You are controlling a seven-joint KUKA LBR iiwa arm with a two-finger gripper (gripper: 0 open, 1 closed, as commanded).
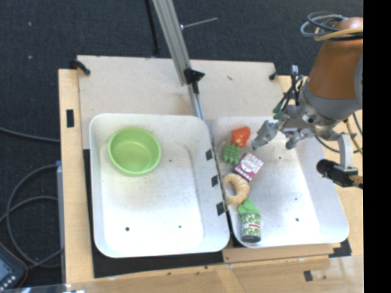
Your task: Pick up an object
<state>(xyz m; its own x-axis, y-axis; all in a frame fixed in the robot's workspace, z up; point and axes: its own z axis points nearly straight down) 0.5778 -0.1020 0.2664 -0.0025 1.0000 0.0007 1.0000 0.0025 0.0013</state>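
Observation:
In the right bin (pixel 317 209), several small objects lie along its left side: a red-orange piece (pixel 241 135), a green toy (pixel 230 153), a small white and purple packet (pixel 249 166), a tan ring-shaped item (pixel 236 188) and a green-capped can (pixel 250 221). My gripper (pixel 278 137) hangs over the upper middle of that bin, to the right of the red-orange piece. Its two fingers (pixel 264 134) stand apart and open, with nothing between them.
The left bin (pixel 153 224) holds a lime green bowl (pixel 134 151) near its upper left corner. A slanted metal pole (pixel 177 41) rises behind the bins to a clamp at their shared top edge. Cables hang by the arm at right.

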